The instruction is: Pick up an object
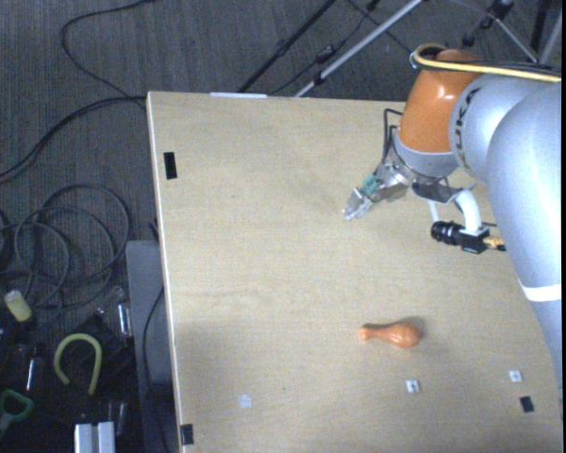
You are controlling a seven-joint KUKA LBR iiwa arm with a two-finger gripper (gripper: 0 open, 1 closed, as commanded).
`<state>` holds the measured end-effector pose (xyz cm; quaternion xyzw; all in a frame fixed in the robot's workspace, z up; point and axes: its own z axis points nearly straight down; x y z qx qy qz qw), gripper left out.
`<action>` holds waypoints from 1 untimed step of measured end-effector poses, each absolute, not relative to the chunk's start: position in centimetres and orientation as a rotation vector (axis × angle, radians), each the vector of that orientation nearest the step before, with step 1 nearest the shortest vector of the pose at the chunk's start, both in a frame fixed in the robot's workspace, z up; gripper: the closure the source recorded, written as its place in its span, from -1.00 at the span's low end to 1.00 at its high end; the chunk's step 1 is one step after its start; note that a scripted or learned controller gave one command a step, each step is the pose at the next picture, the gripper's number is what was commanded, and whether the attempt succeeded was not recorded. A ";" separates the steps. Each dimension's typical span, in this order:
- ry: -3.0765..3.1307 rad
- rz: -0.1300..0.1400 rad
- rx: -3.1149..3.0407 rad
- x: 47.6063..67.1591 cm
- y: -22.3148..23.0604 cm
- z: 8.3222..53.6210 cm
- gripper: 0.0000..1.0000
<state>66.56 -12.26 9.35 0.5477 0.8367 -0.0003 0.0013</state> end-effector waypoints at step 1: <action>2.629 -0.002 1.713 66.7 -19.5 25.9 1.00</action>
